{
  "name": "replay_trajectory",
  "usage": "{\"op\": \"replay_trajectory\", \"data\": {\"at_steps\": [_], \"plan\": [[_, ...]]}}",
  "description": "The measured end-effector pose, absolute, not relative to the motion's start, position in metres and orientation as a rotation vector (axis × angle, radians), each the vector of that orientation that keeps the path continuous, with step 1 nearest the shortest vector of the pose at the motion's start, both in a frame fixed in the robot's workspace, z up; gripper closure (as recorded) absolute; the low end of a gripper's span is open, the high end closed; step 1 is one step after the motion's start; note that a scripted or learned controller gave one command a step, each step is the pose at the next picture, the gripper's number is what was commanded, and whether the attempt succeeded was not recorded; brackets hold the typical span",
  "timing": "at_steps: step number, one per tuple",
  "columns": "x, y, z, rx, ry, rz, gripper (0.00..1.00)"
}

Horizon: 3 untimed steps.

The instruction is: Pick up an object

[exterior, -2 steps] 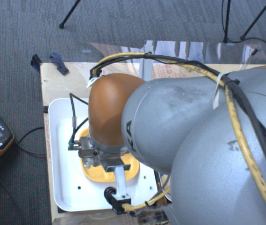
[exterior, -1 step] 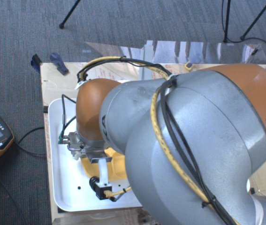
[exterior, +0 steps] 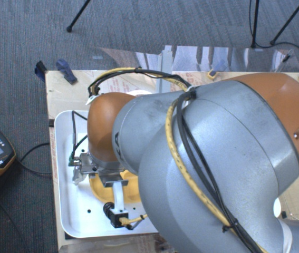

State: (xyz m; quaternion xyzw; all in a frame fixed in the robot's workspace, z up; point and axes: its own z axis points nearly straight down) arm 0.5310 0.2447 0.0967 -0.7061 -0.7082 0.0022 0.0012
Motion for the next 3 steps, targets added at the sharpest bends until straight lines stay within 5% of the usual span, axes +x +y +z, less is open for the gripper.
{"op": "replay_trajectory", "data": {"at_steps": [1,2,3], "plan": [[0.587,0.245,0.185,-2.219,-2.226,-0.006,0.00],[0.605,0.156,0.158,-2.227,-2.213,0.012,0.00],[0.604,0.160,0.167,-2.216,-2.221,0.013,1.00]]}}
